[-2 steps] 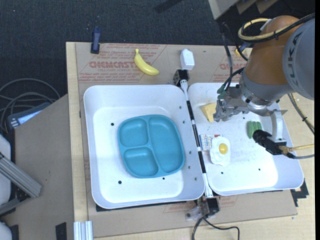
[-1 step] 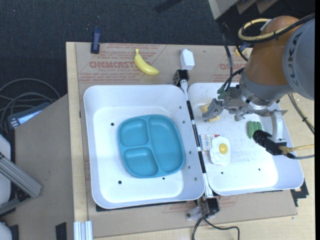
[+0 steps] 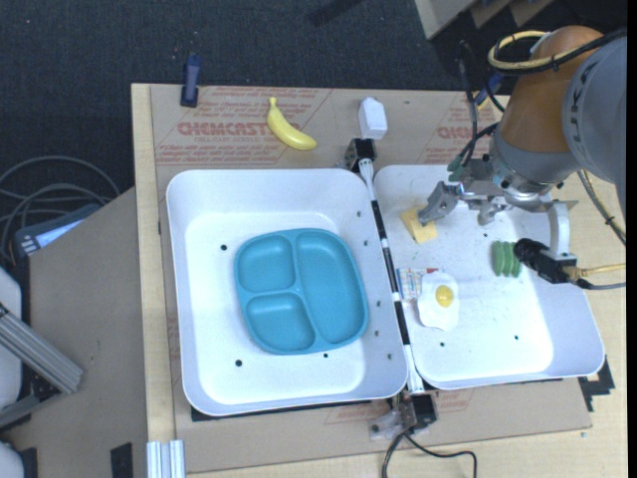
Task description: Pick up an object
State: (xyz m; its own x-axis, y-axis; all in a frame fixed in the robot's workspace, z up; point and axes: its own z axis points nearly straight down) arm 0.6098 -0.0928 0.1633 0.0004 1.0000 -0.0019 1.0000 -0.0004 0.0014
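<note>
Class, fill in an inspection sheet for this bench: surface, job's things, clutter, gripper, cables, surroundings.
Surface: bench bearing left bin and right bin.
Job's things: cheese, green toy, fried egg in right bin.
Clutter: blue tray in left bin; banana and blue clip outside the bins.
Gripper: gripper over right bin, beside cheese.
Cables: yellow loop on arm; coil on floor.
Surroundings: dark carpet.

Grey, rounded arm housing [image 3: 602, 98] with a broad orange band [image 3: 542, 88] above the wrist. Yellow cable loop [image 3: 518, 48] just above that band. Metal-grey two-finger gripper [image 3: 460, 195] below the band, with dark fittings and thin black cables.
</note>
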